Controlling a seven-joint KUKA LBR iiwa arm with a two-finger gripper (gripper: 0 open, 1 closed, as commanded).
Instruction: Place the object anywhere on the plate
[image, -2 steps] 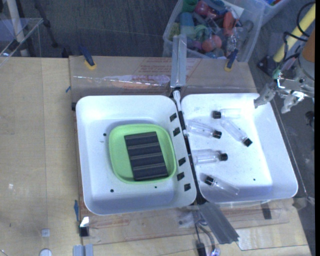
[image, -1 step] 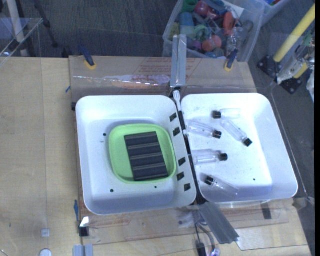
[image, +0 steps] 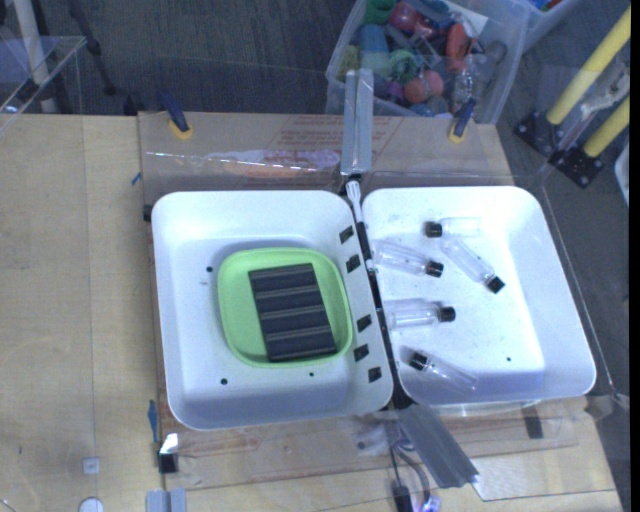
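Grey tape and a few loose wires lie at the near edge of the bench, just below where the two bins meet.

The dark ribbed block lies flat on the green plate, roughly in its middle and turned a little, with green rim showing all round it. The plate sits in the left bin, towards that bin's right side. If the block is the object meant, the task looks done as things lie.

In the right bin lie five clear vials with black caps: one at the far side, two just beyond the middle, one near the left wall and one nearest. A row of black clips runs along the seam between the bins. Beyond the bins stand two blue clamps and a clear box of coloured toys.

Whether the gripper stands apart or together I cannot tell.

The risks, as I judge them: if a vial is wanted on the plate, it is round and clear, so it may slip from a grasp or roll off the block and over the shallow rim. The vials close to the seam leave little room for a finger beside the wall. A careless descent into the left bin could also nudge the block or shift the plate.
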